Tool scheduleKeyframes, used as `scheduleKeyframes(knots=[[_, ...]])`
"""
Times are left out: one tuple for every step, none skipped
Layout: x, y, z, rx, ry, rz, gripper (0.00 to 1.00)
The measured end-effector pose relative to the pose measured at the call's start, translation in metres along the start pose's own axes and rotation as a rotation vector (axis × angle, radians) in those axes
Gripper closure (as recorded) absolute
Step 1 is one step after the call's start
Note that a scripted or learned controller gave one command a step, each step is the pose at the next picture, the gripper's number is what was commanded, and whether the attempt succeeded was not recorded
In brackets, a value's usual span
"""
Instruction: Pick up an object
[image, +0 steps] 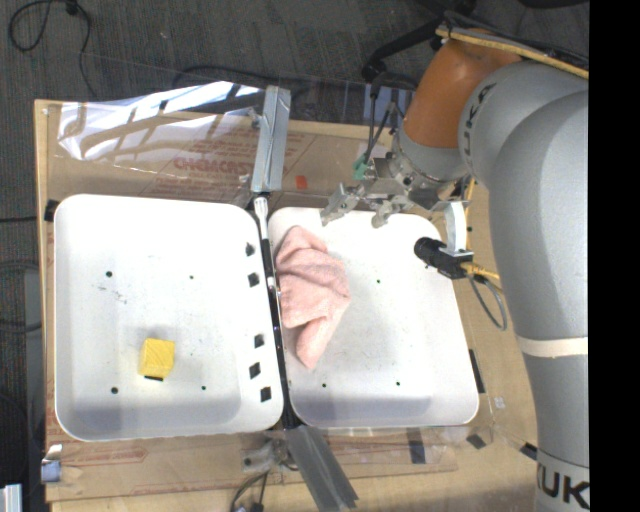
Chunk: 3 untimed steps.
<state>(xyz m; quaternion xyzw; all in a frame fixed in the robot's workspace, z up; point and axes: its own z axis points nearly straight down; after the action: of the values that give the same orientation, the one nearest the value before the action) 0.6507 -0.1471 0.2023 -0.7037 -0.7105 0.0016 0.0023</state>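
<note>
At the far edge of the right bin (440, 395), the claw (362, 204) hangs spread wide, pinching nothing. The pink cloth (308, 290) lies on that bin's left side. A yellow block (157, 358) sits in the left bin (90, 230). No pick is done yet.

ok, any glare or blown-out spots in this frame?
Camera view: glare on the clear plastic sheet at the bench's far left; white bins nearly blown out, soft shadows along their near rims; pink cloth and yellow block read clearly; gripper slightly soft.
</note>
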Motion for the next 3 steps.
scheduleKeyframes(knots=[[0.034, -0.017, 0.108, -0.002, -0.003, -0.207, 0.00], [0.035, -0.017, 0.098, -0.001, -0.003, -0.212, 1.00], [0.025, -0.004, 0.091, -0.005, -0.002, -0.304, 1.00]])
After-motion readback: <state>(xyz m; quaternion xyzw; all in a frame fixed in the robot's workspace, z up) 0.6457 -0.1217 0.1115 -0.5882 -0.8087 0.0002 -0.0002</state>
